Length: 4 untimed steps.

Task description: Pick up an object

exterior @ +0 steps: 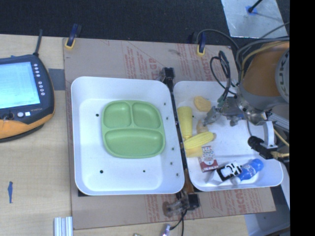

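- Nearest you, along the front of the right bin (pixel 275 181), lie a blue-capped bottle (pixel 250 170), a black-and-white item (pixel 229 171) and a small red-and-white carton (pixel 208 158), close together.
- Just behind them, two corn cobs: one slanted (pixel 199 140), one upright (pixel 185 122) along the left wall. They look like light, stiff, bumpy plastic, so you would likely take the slanted cob across its middle.
- Further back sits a small yellow piece (pixel 202 103).
- The gripper (pixel 215 116) hangs low beside the slanted cob; you see nothing held, and I can't judge its spread.
- The left bin (pixel 83 132) carries a green divided plate (pixel 133 129).
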Available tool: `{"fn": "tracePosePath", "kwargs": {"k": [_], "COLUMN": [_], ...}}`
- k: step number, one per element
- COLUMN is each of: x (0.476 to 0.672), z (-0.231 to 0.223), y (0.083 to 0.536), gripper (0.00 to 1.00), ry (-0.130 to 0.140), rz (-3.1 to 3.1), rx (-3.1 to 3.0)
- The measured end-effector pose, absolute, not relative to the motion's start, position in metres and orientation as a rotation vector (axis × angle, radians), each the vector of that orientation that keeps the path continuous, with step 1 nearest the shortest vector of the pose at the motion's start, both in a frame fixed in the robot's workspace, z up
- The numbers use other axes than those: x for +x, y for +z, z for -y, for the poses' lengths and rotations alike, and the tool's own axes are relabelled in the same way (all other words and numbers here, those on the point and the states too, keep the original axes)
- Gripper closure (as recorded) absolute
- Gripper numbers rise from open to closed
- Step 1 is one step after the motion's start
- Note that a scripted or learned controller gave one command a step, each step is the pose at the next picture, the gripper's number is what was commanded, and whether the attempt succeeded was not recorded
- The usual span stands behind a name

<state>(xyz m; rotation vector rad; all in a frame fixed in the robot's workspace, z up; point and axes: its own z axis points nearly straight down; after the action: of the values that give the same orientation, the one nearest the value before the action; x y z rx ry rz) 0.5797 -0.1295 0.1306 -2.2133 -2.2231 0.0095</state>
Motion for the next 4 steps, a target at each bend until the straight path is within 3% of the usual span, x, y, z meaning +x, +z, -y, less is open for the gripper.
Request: {"fn": "tracePosePath", "kwargs": {"k": [1,2,3,4], "x": [0.574,0.534,0.619,0.583], "z": [0.119,0.100,0.166,0.106], "y": [0.091,0.092,0.126,0.093], "gripper": [0.00,0.00,0.00,0.00], "ry": [0.007,0.005,0.002,0.011], "rz": [2.223,2.224,2.226,2.227], "rx": [-2.216,-2.217,-2.218,-2.223]}}
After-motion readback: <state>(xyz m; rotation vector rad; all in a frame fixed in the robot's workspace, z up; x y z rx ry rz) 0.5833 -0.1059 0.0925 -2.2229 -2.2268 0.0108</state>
